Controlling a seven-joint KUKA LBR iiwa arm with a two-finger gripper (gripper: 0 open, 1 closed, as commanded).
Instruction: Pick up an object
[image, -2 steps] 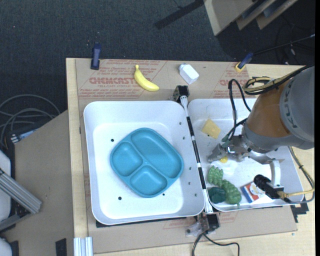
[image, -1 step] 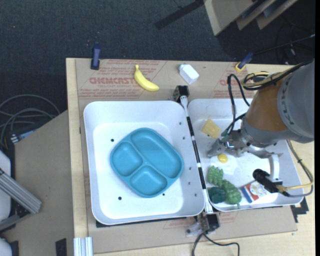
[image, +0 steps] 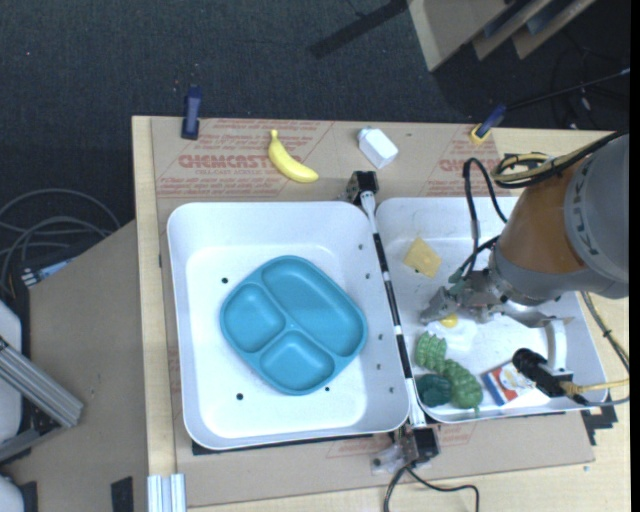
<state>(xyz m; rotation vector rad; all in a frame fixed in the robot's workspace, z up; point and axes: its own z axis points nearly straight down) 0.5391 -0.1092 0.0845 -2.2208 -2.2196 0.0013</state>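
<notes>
1. Fingers (image: 438, 305): grey metal, low inside the right-hand shallow white bin (image: 590, 345), near its middle and pointing toward the divide between the two bins. Whether they are open or closed cannot be told from this slant; nothing is visibly held between them.
2. Arm (image: 560, 235): grey with an orange band, entering from the right and bent down over the right-hand bin.
3. Small yellow piece (image: 447, 322): on the bin floor just below the fingers. Contact cannot be judged.
4. Pale yellow block (image: 422, 257): toward the far side of the same bin, apart from the fingers.
5. Knobbly green soft objects (image: 432, 350): near side of the bin, close to the divide. A dark teal lump (image: 434, 390) lies against them at the near corner.
6. Flat red, white and blue packet (image: 508, 384): near edge of the bin, to the right of the green objects.
7. Left-hand shallow white bin (image: 200, 240): holds a blue plastic plate with three compartments (image: 292, 322), lying flat near the centre.
8. Surface (image: 150, 300), beyond the bins: a yellow banana (image: 290, 160), a small white block (image: 378, 148) and a small blue object (image: 191, 112) at the far left corner.
</notes>
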